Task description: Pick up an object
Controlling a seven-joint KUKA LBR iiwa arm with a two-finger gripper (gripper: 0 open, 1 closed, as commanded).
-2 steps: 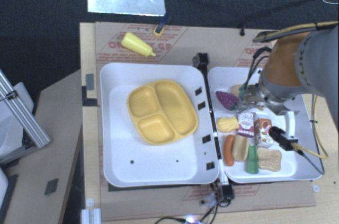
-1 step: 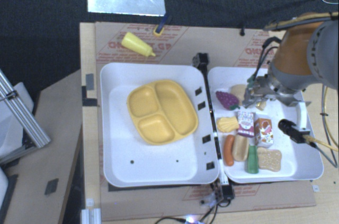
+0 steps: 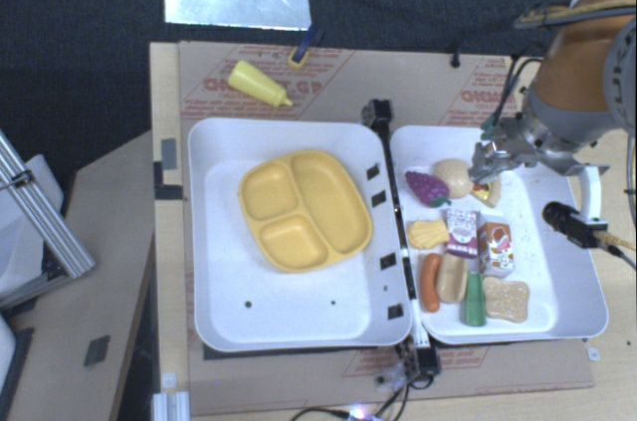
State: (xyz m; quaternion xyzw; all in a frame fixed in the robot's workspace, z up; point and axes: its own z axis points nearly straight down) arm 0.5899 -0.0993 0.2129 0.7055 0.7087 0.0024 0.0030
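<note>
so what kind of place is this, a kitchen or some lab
Most likely a robotics lab test bench, not a kitchen. The food in the right bin looks like plastic toys, such as a purple grape bunch. A robot arm reaches in over it, and the left bin holds a yellow divided tray.

Arm (image 3: pixel 587 51) cut off at right edge — tool (image 3: pixel 485 172) fingers too blurred.

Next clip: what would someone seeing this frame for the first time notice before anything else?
Probably the yellow divided tray sitting alone in the left bin, against the crowd of small toy foods in the right bin. Next, the grey arm with its orange band reaching in from the right, its gripper low over the right bin's far end, by a purple piece and a beige round piece.
</note>
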